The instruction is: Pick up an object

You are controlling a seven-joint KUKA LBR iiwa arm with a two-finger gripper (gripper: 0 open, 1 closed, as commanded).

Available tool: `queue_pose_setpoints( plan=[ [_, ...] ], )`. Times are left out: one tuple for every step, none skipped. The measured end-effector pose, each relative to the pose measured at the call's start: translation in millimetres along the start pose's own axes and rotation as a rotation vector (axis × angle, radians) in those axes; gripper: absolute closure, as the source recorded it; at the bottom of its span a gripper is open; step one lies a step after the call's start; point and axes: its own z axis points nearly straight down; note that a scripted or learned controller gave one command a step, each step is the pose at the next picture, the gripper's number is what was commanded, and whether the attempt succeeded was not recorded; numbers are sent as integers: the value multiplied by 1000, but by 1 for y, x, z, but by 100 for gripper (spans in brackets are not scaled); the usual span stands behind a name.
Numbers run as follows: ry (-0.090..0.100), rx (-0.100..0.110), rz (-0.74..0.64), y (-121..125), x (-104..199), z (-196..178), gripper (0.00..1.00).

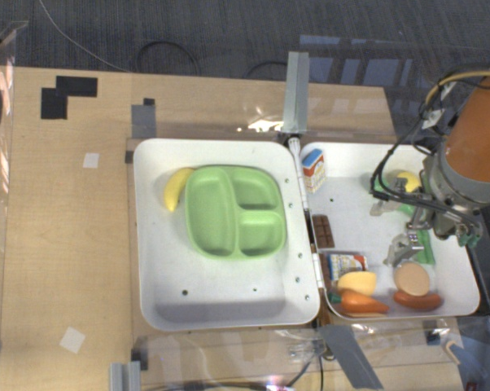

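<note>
Pale wooden bench top [66, 243] carries your two shallow white bins side by side, with dark carpet beyond its far edge. Your left bin [168, 300] holds a green three-compartment plastic tray [233, 212] and a yellow banana [176, 188] touching the tray's left rim. Your right bin [351, 210] holds the candidates: a small white milk carton with a red and blue label [312, 168] at the far left corner, a brown chocolate bar [324, 232], a yellow lemon-shaped toy [357, 282], an orange carrot [364, 304], a tan round disc [413, 280] and a red sausage [417, 301] along the near wall. Your gripper [403, 251] hangs low just beyond the tan disc, and you cannot tell its opening. Nothing looks lifted, so the pick is probably all ahead of you: settle on one item, close and raise.
</note>
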Motion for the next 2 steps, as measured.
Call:
queue_pose_setpoints(
  plan=[
    [9,-4,-217,-38,-8,149,0],
    [-7,3,-114,-21,-66,163,0]
  ],
)
